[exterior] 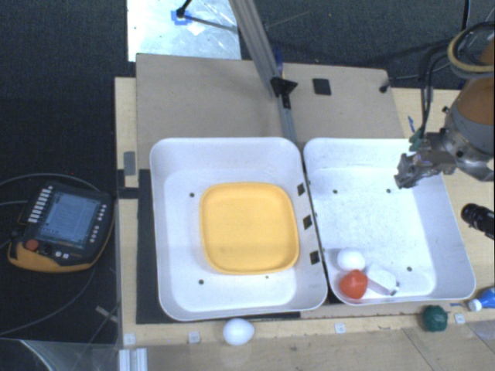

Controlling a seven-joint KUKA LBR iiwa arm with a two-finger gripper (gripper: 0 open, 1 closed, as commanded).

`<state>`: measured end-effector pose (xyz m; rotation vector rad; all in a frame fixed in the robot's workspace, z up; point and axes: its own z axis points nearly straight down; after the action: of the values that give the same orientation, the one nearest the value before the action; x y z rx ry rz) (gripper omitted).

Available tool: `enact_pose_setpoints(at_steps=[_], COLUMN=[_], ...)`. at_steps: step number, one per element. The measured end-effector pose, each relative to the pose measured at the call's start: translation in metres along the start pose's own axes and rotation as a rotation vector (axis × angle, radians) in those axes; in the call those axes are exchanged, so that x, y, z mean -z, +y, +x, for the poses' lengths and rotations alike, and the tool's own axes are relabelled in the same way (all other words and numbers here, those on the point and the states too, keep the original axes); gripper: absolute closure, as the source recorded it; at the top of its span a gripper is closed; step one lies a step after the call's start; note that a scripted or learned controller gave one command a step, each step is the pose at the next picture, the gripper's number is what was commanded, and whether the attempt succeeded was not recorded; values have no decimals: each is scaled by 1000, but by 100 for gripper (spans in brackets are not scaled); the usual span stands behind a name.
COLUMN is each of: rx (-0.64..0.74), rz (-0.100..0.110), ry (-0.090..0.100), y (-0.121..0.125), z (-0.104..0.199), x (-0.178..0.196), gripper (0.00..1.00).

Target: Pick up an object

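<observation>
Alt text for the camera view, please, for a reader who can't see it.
The gripper hangs over the right bin's upper right area, away from a red ball and white ball in its near corner. The left bin holds a yellow plate.

- Left bin: plate inside, centred.
- Right bin: two balls touching, near front-left corner.
- Tabletop: egg before left bin.

Right bin: floor below and left of the fingers bare, passable. Obstacles: white ball, red ball, white block clustered at near-left corner, well apart from fingers.
</observation>
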<state>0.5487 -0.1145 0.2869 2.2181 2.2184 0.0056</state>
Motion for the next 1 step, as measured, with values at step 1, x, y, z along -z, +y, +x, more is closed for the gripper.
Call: enact_pose_setpoints(at_steps=[1], rx=[3], rz=[5], ry=[1], y=[17], z=[37], x=[-15], gripper=[100])
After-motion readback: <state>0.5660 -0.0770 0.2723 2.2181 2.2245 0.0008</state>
